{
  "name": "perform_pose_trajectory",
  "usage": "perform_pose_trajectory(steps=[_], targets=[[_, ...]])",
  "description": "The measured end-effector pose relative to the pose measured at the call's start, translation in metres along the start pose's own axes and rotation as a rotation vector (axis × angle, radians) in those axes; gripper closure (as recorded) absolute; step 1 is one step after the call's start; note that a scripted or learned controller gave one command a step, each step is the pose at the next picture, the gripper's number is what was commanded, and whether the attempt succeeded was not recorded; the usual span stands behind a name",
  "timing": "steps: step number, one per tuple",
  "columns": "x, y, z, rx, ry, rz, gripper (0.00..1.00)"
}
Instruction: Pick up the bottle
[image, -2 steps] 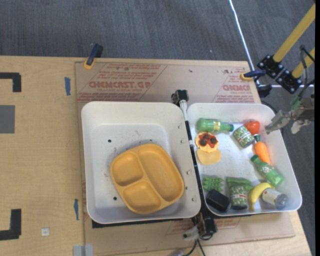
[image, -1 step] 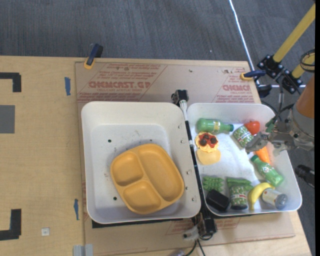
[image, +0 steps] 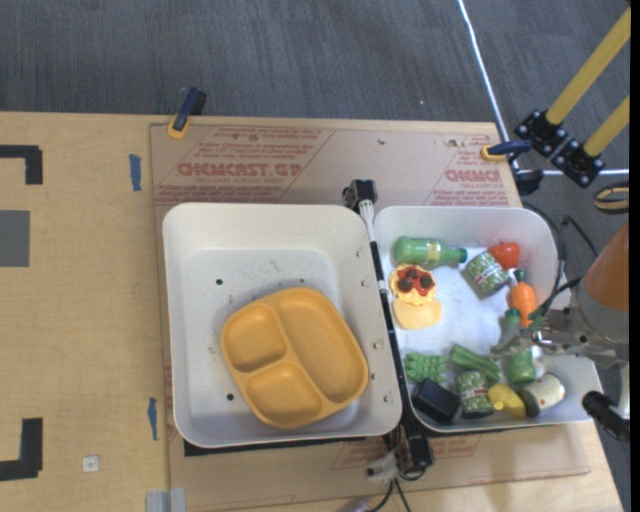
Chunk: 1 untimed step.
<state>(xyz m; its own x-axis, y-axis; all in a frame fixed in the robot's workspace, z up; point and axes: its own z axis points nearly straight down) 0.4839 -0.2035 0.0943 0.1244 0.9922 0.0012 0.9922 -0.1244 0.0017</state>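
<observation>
The bottle (image: 427, 250) is green with a yellow label. It lies on its side at the back left of the right bin (image: 452, 221), its cap pointing right. My gripper (image: 520, 343) hangs low over the bin's right side, among toy foods, roughly a hand's width to the right of and in front of the bottle. It sits just above a green pepper-like toy (image: 521, 367) and below a small carrot (image: 522, 297). Nothing can be seen held in it. The arm's orange band (image: 608, 282) shows at the right edge.
Toys crowd the right bin: a green can (image: 485, 272), a red piece (image: 507, 253), a red and yellow piece (image: 415, 283), green beans (image: 425, 367), a black block (image: 436, 400) and another can (image: 473, 393). The left bin (image: 200, 240) holds a yellow divided plate (image: 293, 355).
</observation>
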Motion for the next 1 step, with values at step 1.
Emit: perform_pose_trajectory(steps=[1], targets=[[-0.0004,0.0002,-0.0096,-0.001,-0.001,0.001,1.00]])
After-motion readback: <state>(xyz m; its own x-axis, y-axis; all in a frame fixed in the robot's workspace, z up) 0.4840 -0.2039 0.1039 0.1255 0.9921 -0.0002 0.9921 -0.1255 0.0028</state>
